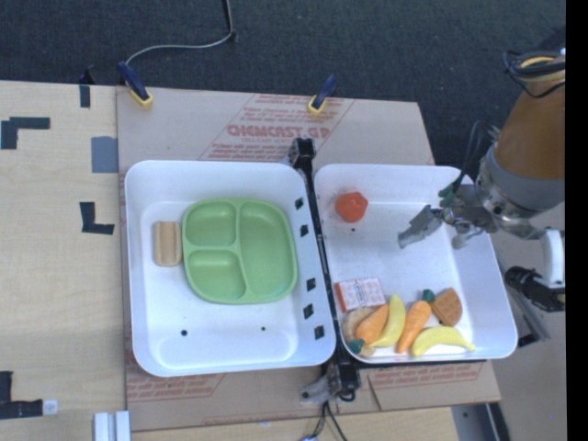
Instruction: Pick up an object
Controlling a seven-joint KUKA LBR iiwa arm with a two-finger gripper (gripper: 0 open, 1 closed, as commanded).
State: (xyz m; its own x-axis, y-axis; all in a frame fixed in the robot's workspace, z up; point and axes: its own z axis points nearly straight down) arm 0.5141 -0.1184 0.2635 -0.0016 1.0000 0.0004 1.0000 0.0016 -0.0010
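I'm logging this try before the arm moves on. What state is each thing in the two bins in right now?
Green tray: flat in left bin, compartments bare.
Tan block: beside the tray, lying flat.
Red tomato: alone in right bin, untouched.
Carrots, bananas, packet: piled at the near edge.
Gripper: over right bin, holding nothing.

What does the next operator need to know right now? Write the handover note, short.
Gripper: over the right bin, upper part, nothing seen between its fingers.
Right bin: red tomato alone at the upper left; at the front edge a heap of small packet, carrot, two bananas, a brown piece.
Left bin: green divided plate, tan piece beside it.
Done: nothing lifted.
Left: pick up one object; the tomato stands clear of the rest.
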